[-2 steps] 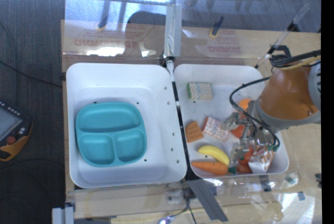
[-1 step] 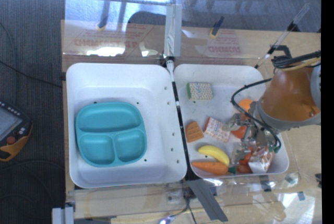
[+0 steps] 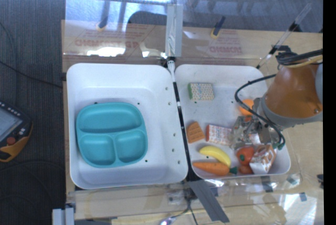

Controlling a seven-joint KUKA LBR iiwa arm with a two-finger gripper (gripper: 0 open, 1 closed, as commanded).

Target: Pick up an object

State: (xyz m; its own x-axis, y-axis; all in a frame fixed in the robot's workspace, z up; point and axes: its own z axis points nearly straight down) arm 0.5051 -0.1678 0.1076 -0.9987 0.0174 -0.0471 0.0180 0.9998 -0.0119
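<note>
tool (image 3: 247, 135) low over cluttered right bin (image 3: 226, 73) | grip state: could not tell | risk: crowded toys, tomato (image 3: 244, 156) might slip

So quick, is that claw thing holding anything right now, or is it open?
Gripper: down in the right bin among the toy food, beside the tomato; cannot be told whether it grips anything.

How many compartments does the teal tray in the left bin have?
3. The teal tray has one long compartment across its far side and two smaller ones side by side along its near side, the right one smaller.
</note>
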